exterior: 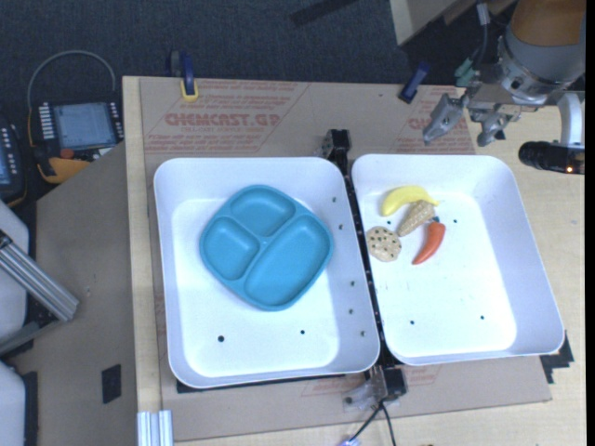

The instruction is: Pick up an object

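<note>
**Pincer hangs open above the right bin, food pieces waiting below**

Up in the upper right of the frame, the arm [548, 17] reaches in, orange band showing above the wrist, and the pincer [468, 128] sits over the cardboard-covered surface [279, 110] just beyond the far rim of the right bin [502, 314]. Its two fingers are spread apart, with nothing between them.

Down in that right bin, the pieces cluster in the upper left part. There's a yellow banana [409, 198] lying nearest the far rim. Just below it, touching or very nearly so, a tan cone-shaped piece [416, 217] angles down to the left. At its lower end sits a round speckled cookie [383, 243], right beside the bin's left wall. To the right of the cone, a red-orange chili pepper [429, 242] lies tilted, its dark stem end pointing up.

Over in the left bin [186, 342], a blue divided plate [266, 246] with three compartments lies near the middle, turned at an angle.

At the upper left of the frame, off the surface, a small screen device [82, 124] rests with a cable looping above it. A yellow clamp [189, 86] grips the far edge of the cardboard, and a black clip [337, 142] sits between the two bins at their far end.
</note>
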### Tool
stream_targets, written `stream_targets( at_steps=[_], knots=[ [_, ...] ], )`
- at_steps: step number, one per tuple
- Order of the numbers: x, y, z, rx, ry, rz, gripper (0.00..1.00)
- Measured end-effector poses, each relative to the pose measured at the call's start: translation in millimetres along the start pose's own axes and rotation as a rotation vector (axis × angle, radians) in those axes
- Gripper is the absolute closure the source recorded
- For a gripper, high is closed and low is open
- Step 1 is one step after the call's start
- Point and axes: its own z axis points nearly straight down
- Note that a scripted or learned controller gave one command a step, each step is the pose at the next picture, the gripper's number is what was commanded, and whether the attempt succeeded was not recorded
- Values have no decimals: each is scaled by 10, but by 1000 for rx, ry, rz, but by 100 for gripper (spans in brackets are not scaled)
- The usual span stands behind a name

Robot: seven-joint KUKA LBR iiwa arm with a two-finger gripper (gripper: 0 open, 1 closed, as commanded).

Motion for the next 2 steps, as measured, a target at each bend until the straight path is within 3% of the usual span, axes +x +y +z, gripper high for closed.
stream_targets(
  at_steps=[1,2],
  knots=[
    [1,10,-29,-5,0,-1,0],
    [3,52,561,-6,0,-1,0]
  ],
)
